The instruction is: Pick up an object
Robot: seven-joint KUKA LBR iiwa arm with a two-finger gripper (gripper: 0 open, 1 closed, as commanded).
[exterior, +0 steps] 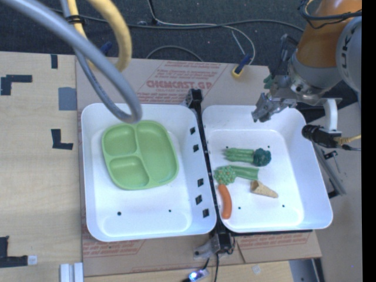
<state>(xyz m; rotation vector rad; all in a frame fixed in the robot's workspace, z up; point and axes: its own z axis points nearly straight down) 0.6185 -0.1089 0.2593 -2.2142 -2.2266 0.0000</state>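
Broccoli pieces [247, 155], carrot [225, 201] and wedge [262, 188] lie crowded; gripper [262, 111] hovers above the bin's [305, 210] rim, grip state unclear, risking a clipped neighbour.

Glossy green plastic tray [140, 155], smooth white bins [94, 175]

I see a yellow hose [111, 16] and grey hose [70, 37] crossing above the cardboard sheet [176, 81] on the surface [35, 157].

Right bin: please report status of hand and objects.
Hand above right bin's far edge, holding nothing. Two broccoli pieces, carrot, wedge untouched. Path clear.
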